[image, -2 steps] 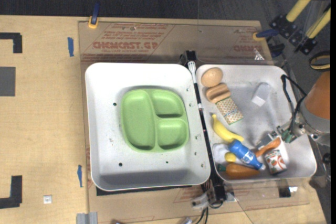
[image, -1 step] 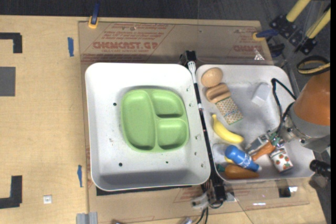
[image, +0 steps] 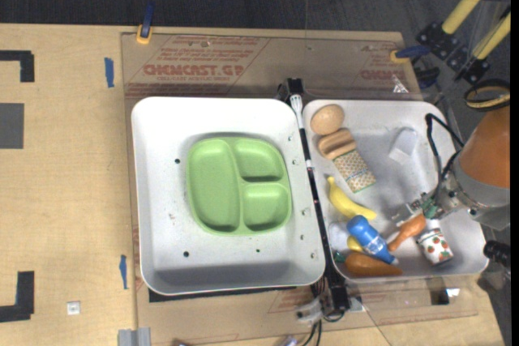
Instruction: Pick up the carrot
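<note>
Camera view: jaws (image: 423,211) hover at the carrot's (image: 405,232) upper end in the right bin (image: 381,116), between banana (image: 349,202) and cup (image: 434,245); open or clamped, can't tell.

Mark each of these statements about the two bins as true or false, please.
1. The green plate lies in the left bin. True.
2. The banana lies on the green plate. False: it lies in the right bin, among the other things.
3. The carrot lies in the right bin, beside the blue bottle. True.
4. The gripper is above the left bin. False: it is over the right bin, close to the carrot's upper end.
5. The wooden pepper mill stands on the bench outside the bins. False: it lies in the right bin, near its far left corner.
</note>
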{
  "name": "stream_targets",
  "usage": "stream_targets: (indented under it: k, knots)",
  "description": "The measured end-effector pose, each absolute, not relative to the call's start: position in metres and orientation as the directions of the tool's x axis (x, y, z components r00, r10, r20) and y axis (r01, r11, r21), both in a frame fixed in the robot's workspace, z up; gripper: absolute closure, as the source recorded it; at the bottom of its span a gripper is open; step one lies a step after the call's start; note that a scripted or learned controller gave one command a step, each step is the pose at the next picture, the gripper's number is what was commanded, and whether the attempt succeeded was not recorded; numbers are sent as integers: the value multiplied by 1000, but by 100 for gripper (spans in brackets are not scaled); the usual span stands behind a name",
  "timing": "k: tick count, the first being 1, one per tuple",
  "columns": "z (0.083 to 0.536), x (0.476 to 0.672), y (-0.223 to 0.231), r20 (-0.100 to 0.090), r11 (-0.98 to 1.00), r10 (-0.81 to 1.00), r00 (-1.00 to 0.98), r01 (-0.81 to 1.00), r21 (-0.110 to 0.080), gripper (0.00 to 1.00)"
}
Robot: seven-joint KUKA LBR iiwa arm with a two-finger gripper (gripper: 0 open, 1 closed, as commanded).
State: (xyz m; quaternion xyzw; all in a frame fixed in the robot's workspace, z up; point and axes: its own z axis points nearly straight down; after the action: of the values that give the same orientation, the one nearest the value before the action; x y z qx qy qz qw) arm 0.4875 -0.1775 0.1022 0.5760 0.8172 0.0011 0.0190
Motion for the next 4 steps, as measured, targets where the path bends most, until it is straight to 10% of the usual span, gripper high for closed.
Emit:
stream_targets:
  k: [2, 3, 4]
  knots:
    - [92, 484, -132, -16, 128, 992, -128, 992, 16, 100]
    - [188, 642, -53, 2, -233, 972, 233, 972, 7, 100]
    - [185, 640, -56, -2, -237, 971, 237, 971, 0, 0]
